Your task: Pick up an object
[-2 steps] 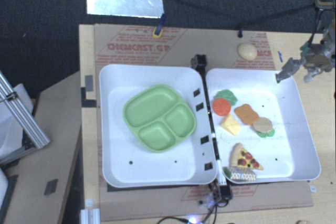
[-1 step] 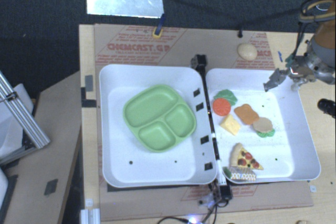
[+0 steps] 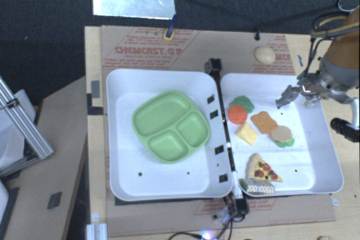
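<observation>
The right bin (image 3: 323,177) holds several toy foods. A red tomato slice (image 3: 237,114) lies next to a green leaf (image 3: 243,102). Near them are an orange piece (image 3: 263,121), a yellow cheese wedge (image 3: 246,134) and a small burger (image 3: 282,135). A pizza slice (image 3: 262,168) lies nearer the front, with a striped piece (image 3: 257,188) at the bin's front rim. My gripper (image 3: 297,94) hangs over the bin's far right part, above and to the right of the orange piece, with nothing seen in it.
The left bin (image 3: 121,177) bears a green divided plate (image 3: 170,126). A beige egg-shaped object (image 3: 264,54) rests on the cardboard behind the right bin. The black divider (image 3: 220,121) with clips runs between the bins. A metal frame (image 3: 22,126) stands at far left.
</observation>
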Motion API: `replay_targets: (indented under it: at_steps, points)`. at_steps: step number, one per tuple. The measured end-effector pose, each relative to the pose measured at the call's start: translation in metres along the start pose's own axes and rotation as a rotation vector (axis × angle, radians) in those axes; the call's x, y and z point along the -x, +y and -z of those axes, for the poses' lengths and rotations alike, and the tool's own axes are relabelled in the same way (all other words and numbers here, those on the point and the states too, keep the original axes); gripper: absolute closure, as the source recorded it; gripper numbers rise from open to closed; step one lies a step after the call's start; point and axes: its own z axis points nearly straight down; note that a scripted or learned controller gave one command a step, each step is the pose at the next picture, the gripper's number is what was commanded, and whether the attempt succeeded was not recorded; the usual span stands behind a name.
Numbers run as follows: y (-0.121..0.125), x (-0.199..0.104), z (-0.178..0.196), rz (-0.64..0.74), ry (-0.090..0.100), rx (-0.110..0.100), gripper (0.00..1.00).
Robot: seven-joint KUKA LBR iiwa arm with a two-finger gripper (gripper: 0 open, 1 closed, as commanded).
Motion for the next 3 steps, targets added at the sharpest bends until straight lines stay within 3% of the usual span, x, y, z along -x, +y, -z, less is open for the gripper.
replay_targets:
  at_steps: [1, 2, 3]
  points:
    - [-0.004, -0.002, -0.062, 0.000, 0.001, -0.003, 0.00]
    - [-0.002, -0.002, -0.088, -0.001, 0.000, 0.002, 0.00]
    - [0.000, -0.002, -0.075, -0.001, -0.001, 0.008, 1.00]
